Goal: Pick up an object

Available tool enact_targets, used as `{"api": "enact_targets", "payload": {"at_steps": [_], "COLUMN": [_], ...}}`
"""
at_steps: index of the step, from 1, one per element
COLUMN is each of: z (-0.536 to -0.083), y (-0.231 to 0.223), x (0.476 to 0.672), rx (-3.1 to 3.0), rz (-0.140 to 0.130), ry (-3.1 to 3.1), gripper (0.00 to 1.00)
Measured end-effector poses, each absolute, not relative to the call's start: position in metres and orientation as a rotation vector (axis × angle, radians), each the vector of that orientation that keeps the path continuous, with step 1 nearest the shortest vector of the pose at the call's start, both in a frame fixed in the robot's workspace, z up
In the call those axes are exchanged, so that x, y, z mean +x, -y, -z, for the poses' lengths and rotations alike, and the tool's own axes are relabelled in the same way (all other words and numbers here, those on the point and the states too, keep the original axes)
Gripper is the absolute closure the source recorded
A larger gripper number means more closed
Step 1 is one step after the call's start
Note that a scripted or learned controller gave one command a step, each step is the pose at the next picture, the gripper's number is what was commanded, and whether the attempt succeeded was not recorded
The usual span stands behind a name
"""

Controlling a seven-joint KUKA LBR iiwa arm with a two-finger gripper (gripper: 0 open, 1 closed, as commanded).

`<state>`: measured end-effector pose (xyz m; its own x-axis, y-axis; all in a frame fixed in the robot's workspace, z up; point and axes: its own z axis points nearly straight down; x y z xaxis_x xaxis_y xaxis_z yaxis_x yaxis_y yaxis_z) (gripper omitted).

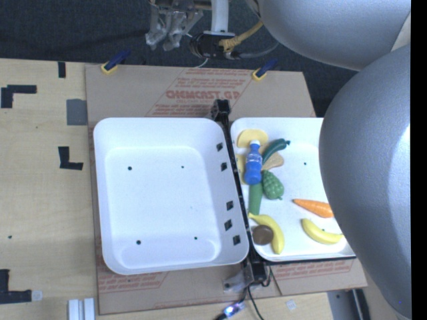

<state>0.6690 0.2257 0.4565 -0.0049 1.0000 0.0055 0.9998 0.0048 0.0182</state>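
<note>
Target carrot (pixel 313 207) in right bin (pixel 303 129) | likely light, stiff, smooth plastic | grab across thick middle | gripper (pixel 167 32) parked above bench, state unreadable

A single fixed camera hangs above the worktop (pixel 40 179) and looks down on it at a slant, tipped toward twelve o'clock, so the far edge and the dark floor beyond it show along the top. It stands far enough back to take in the left bin (pixel 160 252) whole at centre. The right bin (pixel 303 129) lies toward three o'clock, its outer side covered by the grey arm (pixel 373 179), which sits close under the lens and looms large and soft. The end effector (pixel 167 29) appears small, near twelve o'clock, past the cardboard sheet (pixel 200 92).
</note>
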Motion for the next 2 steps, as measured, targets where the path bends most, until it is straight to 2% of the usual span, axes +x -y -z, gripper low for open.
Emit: {"api": "enact_targets", "payload": {"at_steps": [1, 2], "z": [-0.244, -0.464], "y": [-0.233, -0.234], "x": [0.665, 0.668], "rx": [2.225, 2.211], "rz": [0.027, -0.026], "ry": [-2.229, -2.219], "gripper": [1.00, 1.00]}}
